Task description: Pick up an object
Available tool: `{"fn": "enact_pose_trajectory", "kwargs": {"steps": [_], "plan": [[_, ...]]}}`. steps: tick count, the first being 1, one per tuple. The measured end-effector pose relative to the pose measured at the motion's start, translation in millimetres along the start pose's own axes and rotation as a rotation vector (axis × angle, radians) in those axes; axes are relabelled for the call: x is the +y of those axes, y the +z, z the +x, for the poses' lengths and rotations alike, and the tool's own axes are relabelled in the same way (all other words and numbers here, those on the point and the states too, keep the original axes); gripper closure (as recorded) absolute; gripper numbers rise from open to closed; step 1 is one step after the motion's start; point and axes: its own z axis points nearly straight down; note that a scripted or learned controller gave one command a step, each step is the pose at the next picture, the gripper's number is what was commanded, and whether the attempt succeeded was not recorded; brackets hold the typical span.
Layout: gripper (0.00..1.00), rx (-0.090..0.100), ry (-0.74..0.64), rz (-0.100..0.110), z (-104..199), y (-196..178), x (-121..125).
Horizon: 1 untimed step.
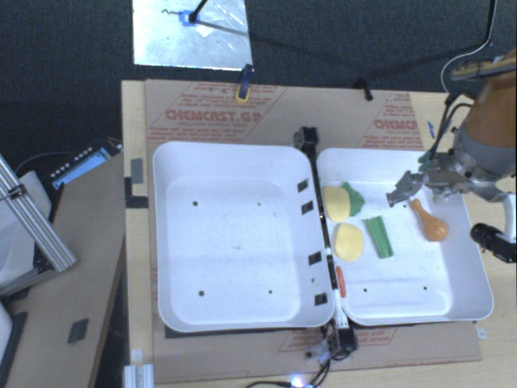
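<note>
Dark carpet floor (65, 55) surrounds a cardboard-covered bench (210, 103).

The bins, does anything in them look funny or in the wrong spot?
One thing: a small orange-red piece sits on the divider between the left bin and the right bin, not inside either. The two yellow pieces, the green stick and the orange piece lie loosely in the right bin.

We see two white bins (234, 176) of smooth, slightly glossy plastic. Under them lies matt brown cardboard (266, 103). The gripper (401, 192) looks like dull grey metal.
</note>
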Motion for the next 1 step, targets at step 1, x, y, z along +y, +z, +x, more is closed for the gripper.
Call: {"fn": "enact_pose_trajectory", "kwargs": {"steps": [1], "plan": [[0.00, 0.001, 0.008, 0.008, -48.3, 79.2, -65.1]]}}
